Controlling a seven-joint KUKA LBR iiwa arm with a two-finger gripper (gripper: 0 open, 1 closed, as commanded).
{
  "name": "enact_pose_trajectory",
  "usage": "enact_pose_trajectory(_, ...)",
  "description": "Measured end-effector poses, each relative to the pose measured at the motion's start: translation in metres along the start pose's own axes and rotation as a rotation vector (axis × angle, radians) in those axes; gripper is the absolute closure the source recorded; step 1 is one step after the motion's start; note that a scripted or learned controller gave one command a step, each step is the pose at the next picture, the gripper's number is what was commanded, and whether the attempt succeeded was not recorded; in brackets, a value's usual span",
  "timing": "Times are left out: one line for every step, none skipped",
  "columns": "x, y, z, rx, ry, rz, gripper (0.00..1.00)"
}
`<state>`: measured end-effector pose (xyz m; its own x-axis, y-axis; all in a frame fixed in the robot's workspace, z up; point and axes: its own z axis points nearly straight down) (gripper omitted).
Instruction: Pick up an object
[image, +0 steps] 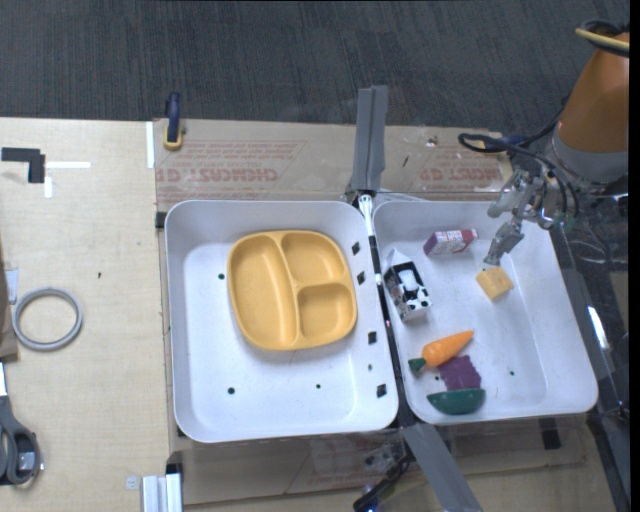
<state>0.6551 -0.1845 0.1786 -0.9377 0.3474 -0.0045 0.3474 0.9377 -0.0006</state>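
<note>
The right bin (560, 330) holds several small objects: a yellow cheese-like block (494, 284), a pink and white box (449, 241), a black and white toy (408, 291), an orange carrot (446, 347), a purple piece (460, 372) and a dark green piece (456, 401). My gripper (499, 228) hangs over the bin's upper right part, just above the yellow block and to the right of the pink box. Its fingers are spread open with nothing between them.
The left bin (200, 390) holds a yellow divided plate (292, 290). A grey ring (45, 318) and scissors (15, 450) lie on the wooden bench at the left. A grey divider post (371, 140) stands behind the bins.
</note>
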Motion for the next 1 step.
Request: enact_pose_trajectory(0.0274, -0.0419, 0.0860, 0.001, 0.002, 0.321, 0.00)
